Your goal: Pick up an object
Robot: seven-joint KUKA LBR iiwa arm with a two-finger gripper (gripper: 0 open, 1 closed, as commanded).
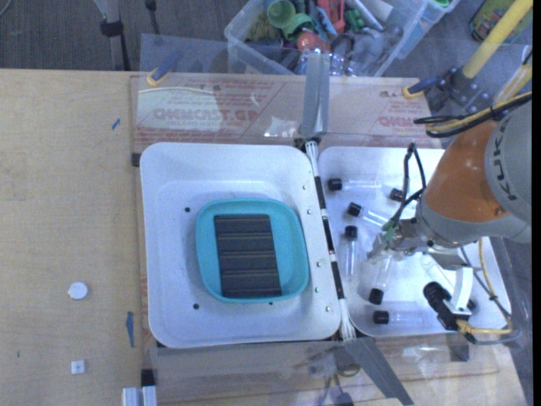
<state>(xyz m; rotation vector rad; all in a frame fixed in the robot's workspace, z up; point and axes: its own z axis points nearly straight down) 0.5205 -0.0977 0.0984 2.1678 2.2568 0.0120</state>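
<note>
Several clear vials with black caps lie scattered in the right bin [473, 324]. One vial [365, 216] lies near the bin's middle, another [401, 317] along the front wall, and a third [348, 242] by the left wall. My gripper [385, 246] hangs low over the middle of this bin, reaching in from the right below the orange band [463, 184]. Its tip is close to a vial [376, 282] lying just in front of it. Glare and the clear plastic blur the tip, so I cannot make out anything held there.
The left bin [169, 176] holds a teal tray [207, 227] with a dark ridged insert [247, 255]. A grey divider post [315, 91] stands behind the bins. Black cables [412, 176] loop beside the wrist. A clear tub of toys [321, 15] sits at the back.
</note>
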